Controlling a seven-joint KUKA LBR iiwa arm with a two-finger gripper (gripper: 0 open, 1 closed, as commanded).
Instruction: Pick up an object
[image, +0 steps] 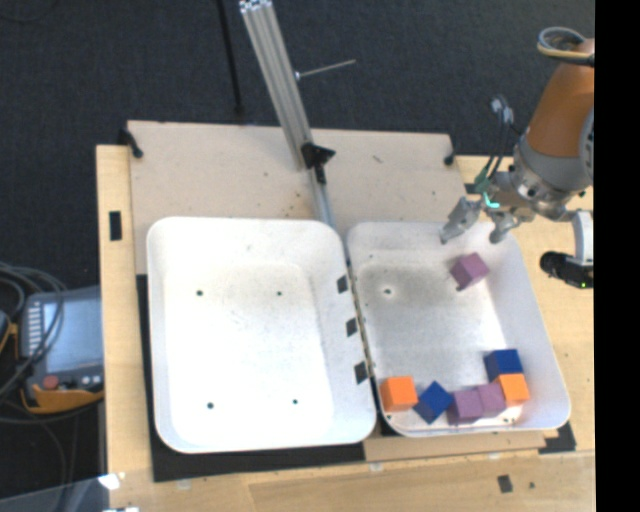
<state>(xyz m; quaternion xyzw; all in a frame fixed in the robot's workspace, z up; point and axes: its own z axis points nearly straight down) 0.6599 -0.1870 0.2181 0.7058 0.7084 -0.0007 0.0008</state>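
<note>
Left bin (180, 300) bare; right bin (535, 330) has cubes clustered at 5 o'clock and a lone purple cube (468, 270) near 1 o'clock. Claw (477, 226) hangs open, holding nothing, over the rim. Purple cube sits just at its 6 o'clock, apart, tilted.

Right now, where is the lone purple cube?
The lone purple cube lies in the right bin, near its far edge, just below the gripper.

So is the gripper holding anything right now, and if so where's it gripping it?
Nothing is held. The gripper hangs open above the right bin's far edge, with the purple block lying apart below it.
</note>
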